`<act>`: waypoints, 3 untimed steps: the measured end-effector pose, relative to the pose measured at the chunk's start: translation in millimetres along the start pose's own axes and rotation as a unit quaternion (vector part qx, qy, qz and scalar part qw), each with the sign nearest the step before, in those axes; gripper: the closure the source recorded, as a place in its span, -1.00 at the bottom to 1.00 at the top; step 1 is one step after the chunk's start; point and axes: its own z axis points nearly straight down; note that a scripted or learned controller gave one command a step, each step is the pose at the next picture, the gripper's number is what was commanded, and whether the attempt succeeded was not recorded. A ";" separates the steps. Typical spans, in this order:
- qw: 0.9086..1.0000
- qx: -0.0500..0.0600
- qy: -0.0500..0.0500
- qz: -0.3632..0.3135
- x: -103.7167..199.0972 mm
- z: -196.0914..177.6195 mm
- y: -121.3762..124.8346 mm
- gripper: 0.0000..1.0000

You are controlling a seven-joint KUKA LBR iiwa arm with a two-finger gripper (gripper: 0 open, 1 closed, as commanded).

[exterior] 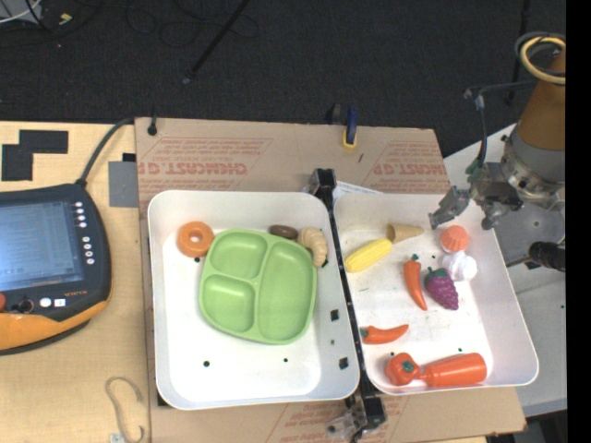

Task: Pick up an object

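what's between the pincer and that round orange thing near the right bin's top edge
Nothing visible. The pincer hangs just above the right bin's far edge, and the round orange toy lies directly below it, with bare white floor between them.

2 white bins (175, 247). Light-green divided plate (259, 286), orange doughnut (195, 238), dark-brown piece (283, 232), tan pastry (315, 244). Yellow corn (367, 255), beige cone (404, 232), orange-red carrot (416, 282), purple grapes (442, 290), red chilli (384, 334), orange-red bottle (438, 369). Brown cardboard, red lettering (203, 167).
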 end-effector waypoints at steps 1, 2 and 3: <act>1.000 -0.006 -0.001 -0.001 -0.3 -6.6 2.2 -1.00; 1.000 -0.003 -0.001 -0.002 4.9 37.7 5.9 -1.00; 1.000 -0.003 0.000 -0.002 9.6 83.1 0.4 -1.00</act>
